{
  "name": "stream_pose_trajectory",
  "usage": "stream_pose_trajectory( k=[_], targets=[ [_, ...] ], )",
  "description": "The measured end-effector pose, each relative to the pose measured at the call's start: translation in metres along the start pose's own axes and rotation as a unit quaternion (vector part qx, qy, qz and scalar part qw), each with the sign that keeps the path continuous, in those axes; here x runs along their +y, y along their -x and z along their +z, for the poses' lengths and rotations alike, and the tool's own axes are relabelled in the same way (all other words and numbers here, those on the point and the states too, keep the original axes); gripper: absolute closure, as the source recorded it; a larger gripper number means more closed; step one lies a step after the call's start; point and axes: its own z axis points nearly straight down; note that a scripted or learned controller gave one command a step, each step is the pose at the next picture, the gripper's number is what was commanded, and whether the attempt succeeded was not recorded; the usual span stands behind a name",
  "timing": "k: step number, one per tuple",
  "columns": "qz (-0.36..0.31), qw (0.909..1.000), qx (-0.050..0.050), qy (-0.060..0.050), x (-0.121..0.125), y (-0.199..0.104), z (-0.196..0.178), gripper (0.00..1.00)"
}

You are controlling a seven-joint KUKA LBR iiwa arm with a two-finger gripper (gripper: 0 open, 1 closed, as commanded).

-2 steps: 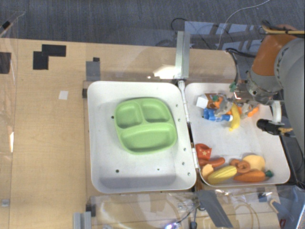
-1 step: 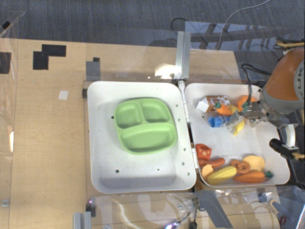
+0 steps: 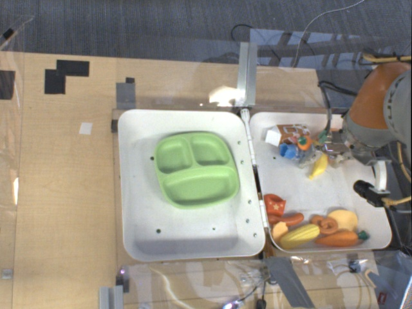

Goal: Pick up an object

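**Robot arm over a bin of toy food**

Two shallow white bins sit side by side on a wooden counter [image 3: 58, 192]. The left bin [image 3: 138, 237] holds a green divided plastic plate [image 3: 196, 168]. In the right bin [image 3: 293, 185], the gripper [image 3: 331, 148] hovers above a small yellow banana-shaped toy [image 3: 318, 166]; I cannot tell its state. Other toy foods cluster along the near edge.

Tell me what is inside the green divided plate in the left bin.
The green divided plate sits in the left bin; its three compartments show only bare green surface, with no toy food in them. What lies beneath the plate is covered.
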Motion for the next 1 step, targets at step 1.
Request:
stream_pose_trajectory(
  k=[1],
  targets=[
    [-0.002, 1.0, -0.001, 0.008, 0.0053, -0.002, -0.0143, 1.0]
  ],
)
